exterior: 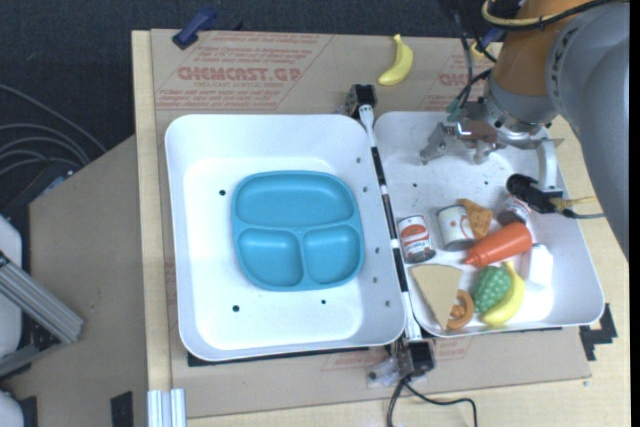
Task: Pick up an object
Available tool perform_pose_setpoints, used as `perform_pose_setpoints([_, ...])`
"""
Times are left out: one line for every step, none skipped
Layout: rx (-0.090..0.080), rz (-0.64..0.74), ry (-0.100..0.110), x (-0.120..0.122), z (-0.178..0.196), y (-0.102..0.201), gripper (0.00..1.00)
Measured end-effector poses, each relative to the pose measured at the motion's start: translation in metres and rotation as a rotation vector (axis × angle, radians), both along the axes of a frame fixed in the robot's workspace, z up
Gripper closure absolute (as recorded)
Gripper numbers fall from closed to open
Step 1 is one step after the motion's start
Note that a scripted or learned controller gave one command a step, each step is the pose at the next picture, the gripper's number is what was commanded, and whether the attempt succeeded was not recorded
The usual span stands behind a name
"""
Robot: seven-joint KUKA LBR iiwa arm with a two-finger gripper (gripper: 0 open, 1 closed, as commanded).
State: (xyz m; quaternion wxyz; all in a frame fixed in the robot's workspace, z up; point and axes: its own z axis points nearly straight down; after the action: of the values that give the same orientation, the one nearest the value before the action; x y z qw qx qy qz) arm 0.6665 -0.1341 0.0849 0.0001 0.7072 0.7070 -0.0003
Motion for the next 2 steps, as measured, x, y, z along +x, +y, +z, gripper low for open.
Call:
perform_pose_setpoints([0.000, 0.000, -0.001, 0.0001, 0.0001, -0.0047, 0.00])
perform_pose_setpoints([-0.001, 0.000, -0.001, 0.0002, 0.0001, -0.0094, 0.00])
